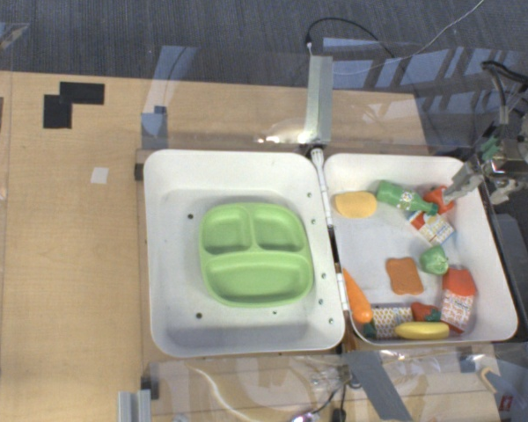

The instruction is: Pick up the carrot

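The carrot [358, 298] lies in the right bin [502, 271], pressed against that bin's left wall near the front corner, its long axis running roughly along the wall with the narrow tip toward the back and the thicker end toward the front. It is a plain orange toy, smooth and tapered. The hand [462, 183] sits at the opposite side of the same bin, up at the back right rim, so the carrot lies diagonally across the bin from it, toward the front left; whether the hand is wide or narrow I cannot tell. Between them lie a yellow disc-like piece [355, 204], a green bottle [399, 195], a slice of toast [405, 276], a small green vegetable [435, 260] and a red carton [458, 296]; a banana [421, 331] rests just beside the carrot's thick end. The left bin [167, 236] holds a green divided plate [256, 254], on the wooden worktop [62, 262]
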